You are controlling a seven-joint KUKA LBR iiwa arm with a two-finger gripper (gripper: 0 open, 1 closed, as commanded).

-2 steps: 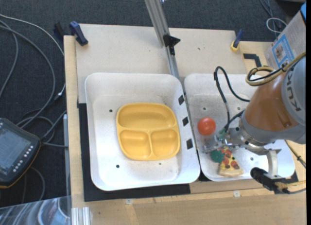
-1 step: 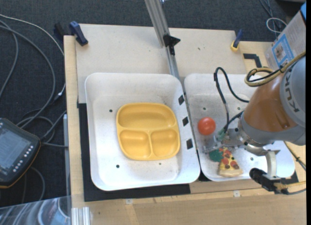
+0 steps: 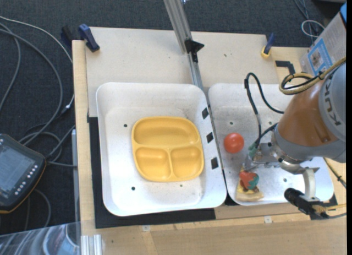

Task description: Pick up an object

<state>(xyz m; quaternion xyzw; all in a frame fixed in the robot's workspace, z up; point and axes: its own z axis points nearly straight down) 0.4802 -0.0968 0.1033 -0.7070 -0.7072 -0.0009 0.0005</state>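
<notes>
While low over the right bin — gripper [image 3: 252, 167]: cannot tell its state, the wrist hides it.
Arm [image 3: 308, 124]: enters from the frame's right, orange band above the wrist.
Small toy [image 3: 249, 184]: red and tan, lower part of right bin [image 3: 231, 102], just below the gripper.
Red ball [image 3: 234, 142]: up-left of gripper, apart.
Yellow divided tray [image 3: 167, 148]: middle of left bin [image 3: 110, 155].

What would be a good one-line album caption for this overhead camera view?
KUKA arm reaches into the right bin above a small red-topped toy, an orange-red ball nearby; yellow divided tray in the left bin.
</notes>
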